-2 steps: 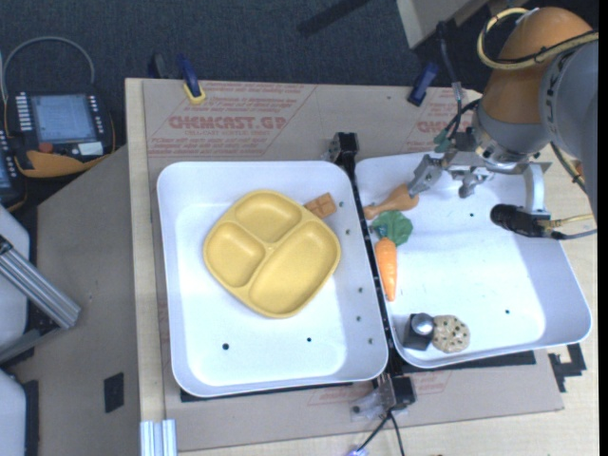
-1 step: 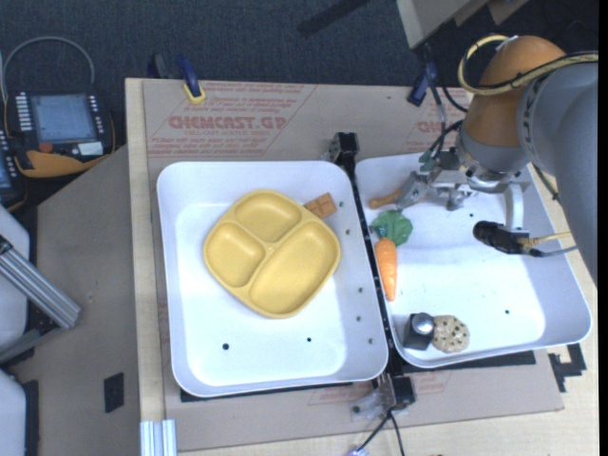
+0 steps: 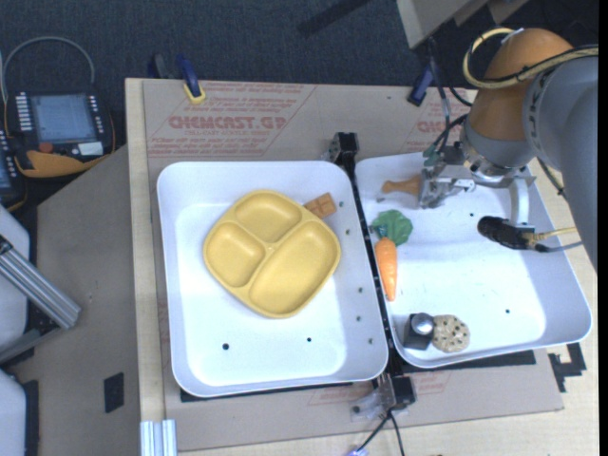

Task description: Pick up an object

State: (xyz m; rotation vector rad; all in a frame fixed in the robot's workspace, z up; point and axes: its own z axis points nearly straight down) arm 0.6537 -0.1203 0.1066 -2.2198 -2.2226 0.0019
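Note:
My gripper [image 3: 435,194] hangs low over the far left part of the right bin [image 3: 532,297]. A flat tan piece [image 3: 400,187] lies on the bin floor just left of it, close to or touching it; I cannot tell which. A green leafy toy [image 3: 392,226] sits nearer the camera from there, by the bin's left wall. An orange carrot [image 3: 386,267] lies right below the green toy. At the near edge rest a speckled cookie [image 3: 450,332] and a small dark round item [image 3: 420,328].
The left bin [image 3: 190,331] holds a yellow divided plate [image 3: 273,252] with a small brown block [image 3: 321,204] at its far right corner. The wall between the bins runs beside the carrot. The grey arm [image 3: 560,112] covers the right bin's far right corner.

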